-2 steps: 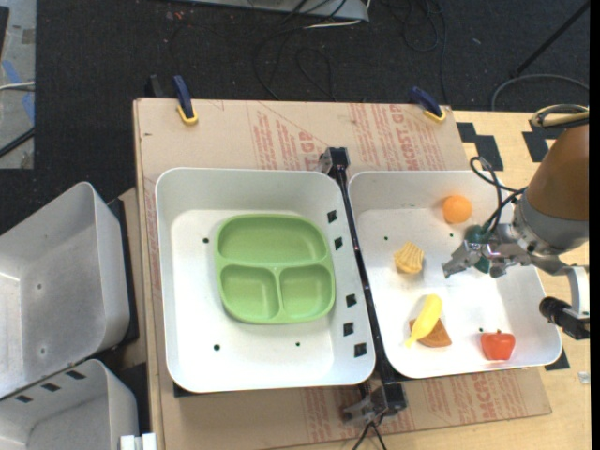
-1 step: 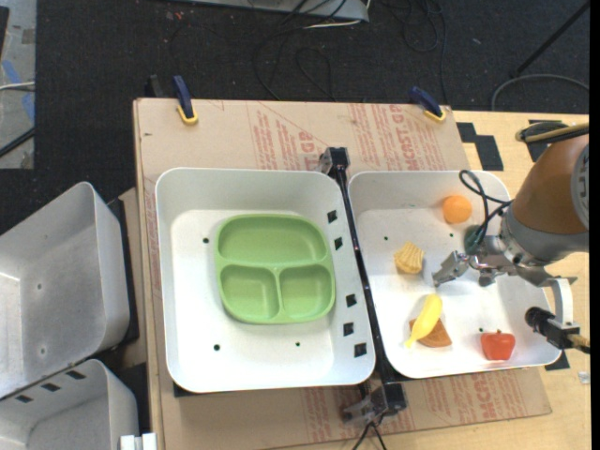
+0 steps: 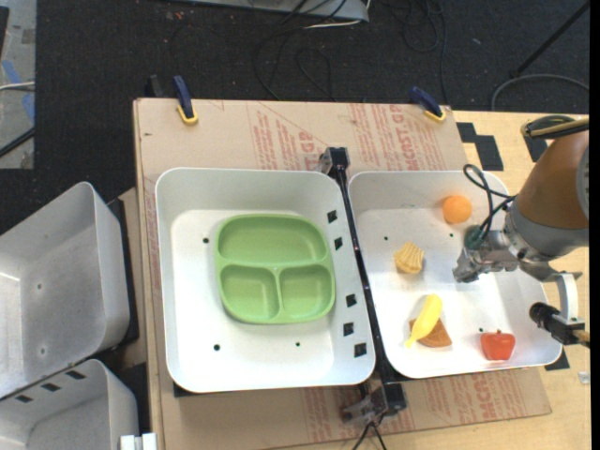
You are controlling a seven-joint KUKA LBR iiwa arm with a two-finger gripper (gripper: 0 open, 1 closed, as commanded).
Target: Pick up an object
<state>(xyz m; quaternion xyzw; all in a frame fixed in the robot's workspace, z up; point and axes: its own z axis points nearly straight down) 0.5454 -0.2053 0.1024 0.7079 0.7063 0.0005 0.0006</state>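
Observation:
The right bin (image 3: 375,195) holds several toy foods. An orange ball (image 3: 457,209) lies at its far side, a ridged yellow piece (image 3: 409,259) near the middle, a yellow banana (image 3: 427,318) over a brown slice (image 3: 437,337) toward the front, and a red piece (image 3: 498,345) at the front right. My gripper (image 3: 471,263) hangs low over the right bin's floor, right of the ridged yellow piece and below the orange ball. I see nothing held in it.
The left bin (image 3: 178,204) holds a green three-compartment plate (image 3: 277,268). A black divider (image 3: 352,251) runs between the bins. Grey tubs (image 3: 47,279) stand off the bench at the left. Yellow clamps (image 3: 187,111) grip the bench's far edge.

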